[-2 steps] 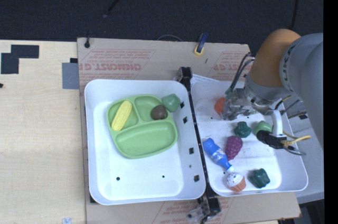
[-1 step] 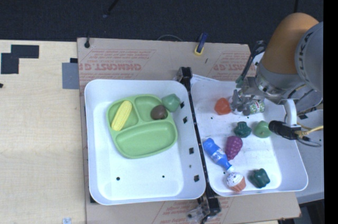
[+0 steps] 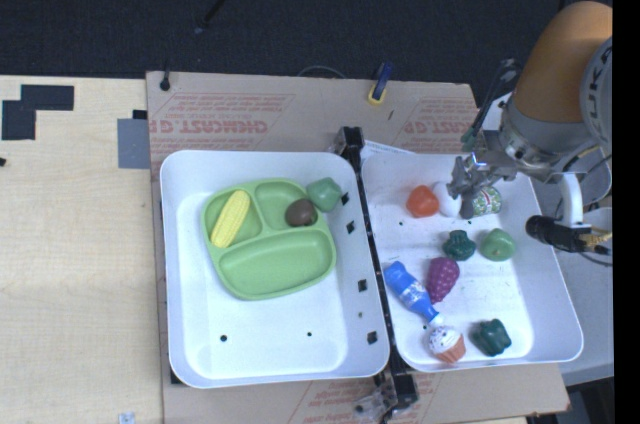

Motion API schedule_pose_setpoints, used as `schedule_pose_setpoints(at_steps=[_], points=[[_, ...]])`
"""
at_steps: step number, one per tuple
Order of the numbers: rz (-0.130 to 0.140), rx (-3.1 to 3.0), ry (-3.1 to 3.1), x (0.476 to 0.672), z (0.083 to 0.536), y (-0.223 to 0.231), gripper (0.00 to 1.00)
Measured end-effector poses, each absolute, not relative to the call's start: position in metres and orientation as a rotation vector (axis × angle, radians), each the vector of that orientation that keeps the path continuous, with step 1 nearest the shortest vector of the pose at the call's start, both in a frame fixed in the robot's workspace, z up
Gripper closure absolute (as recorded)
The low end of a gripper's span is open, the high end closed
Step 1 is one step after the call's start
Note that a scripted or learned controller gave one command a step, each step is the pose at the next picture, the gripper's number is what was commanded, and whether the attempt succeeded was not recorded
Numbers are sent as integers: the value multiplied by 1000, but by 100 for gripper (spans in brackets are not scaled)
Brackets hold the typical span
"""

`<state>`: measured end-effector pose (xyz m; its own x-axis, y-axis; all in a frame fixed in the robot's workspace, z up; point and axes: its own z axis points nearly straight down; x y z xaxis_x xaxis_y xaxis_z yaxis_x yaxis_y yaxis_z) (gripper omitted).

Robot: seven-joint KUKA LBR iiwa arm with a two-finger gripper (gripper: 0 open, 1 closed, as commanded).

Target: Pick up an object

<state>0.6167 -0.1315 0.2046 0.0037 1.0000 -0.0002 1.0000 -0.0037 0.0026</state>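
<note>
We saw the arm (image 3: pixel 560 72) reaching in from the right, its gripper (image 3: pixel 470 184) low over the upper part of the right bin (image 3: pixel 560 312); whether it was open or closed we could not tell. It hung just beside a pale speckled ball (image 3: pixel 487 202) and an orange object (image 3: pixel 423 202). Below these lay a dark green piece (image 3: pixel 459 245) and a light green one (image 3: pixel 497 244), then a purple grape cluster (image 3: pixel 442 278), a blue bottle (image 3: pixel 409 290), a cupcake (image 3: pixel 444 343) and a dark green pepper (image 3: pixel 491 337). In the left bin (image 3: pixel 200 352) a green divided plate (image 3: pixel 270 267) held corn (image 3: pixel 229 217) and a brown item (image 3: pixel 301 212), with a green piece (image 3: pixel 324 194) at its corner.
</note>
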Motion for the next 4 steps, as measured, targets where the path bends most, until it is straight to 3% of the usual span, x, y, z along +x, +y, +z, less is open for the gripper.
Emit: schedule_pose_setpoints(at_steps=[1, 3, 4], points=[[2, 2222, 2220, 617, 229, -133, 100], [3, 2217, 2228, 644, 233, -27, 100], [-3, 2220, 2230, 633, 218, 29, 100]])
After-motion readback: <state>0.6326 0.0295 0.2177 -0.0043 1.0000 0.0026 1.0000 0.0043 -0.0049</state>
